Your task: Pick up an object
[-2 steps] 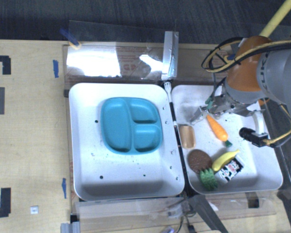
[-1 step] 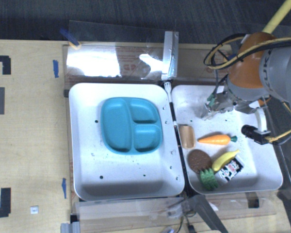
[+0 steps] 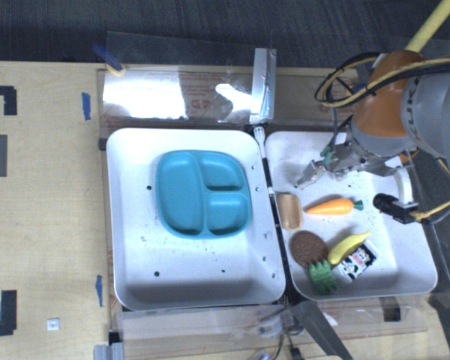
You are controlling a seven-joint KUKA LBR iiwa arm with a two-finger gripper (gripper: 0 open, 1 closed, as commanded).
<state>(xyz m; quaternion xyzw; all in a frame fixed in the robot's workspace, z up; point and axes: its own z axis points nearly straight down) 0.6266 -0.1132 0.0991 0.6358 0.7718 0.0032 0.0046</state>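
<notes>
The right bin (image 3: pixel 405 272) holds several small items: an orange carrot (image 3: pixel 328 208), a tan bread piece (image 3: pixel 289 210), a brown round cookie (image 3: pixel 307 247), a yellow banana (image 3: pixel 349 247), a green leafy piece (image 3: pixel 322 275) and a black-and-white packet (image 3: pixel 358 262). My gripper (image 3: pixel 313 172) hangs over the bin's upper part, above and slightly left of the carrot, pointing left and down. Its fingers stand apart with nothing between them.
The left bin (image 3: pixel 127 223) holds a blue divided plate (image 3: pixel 204 192). A clear plastic panel (image 3: pixel 180 88) and a metal post (image 3: pixel 262 85) stand behind the bins. Cables (image 3: pixel 345 81) loop around the arm's orange band at upper right.
</notes>
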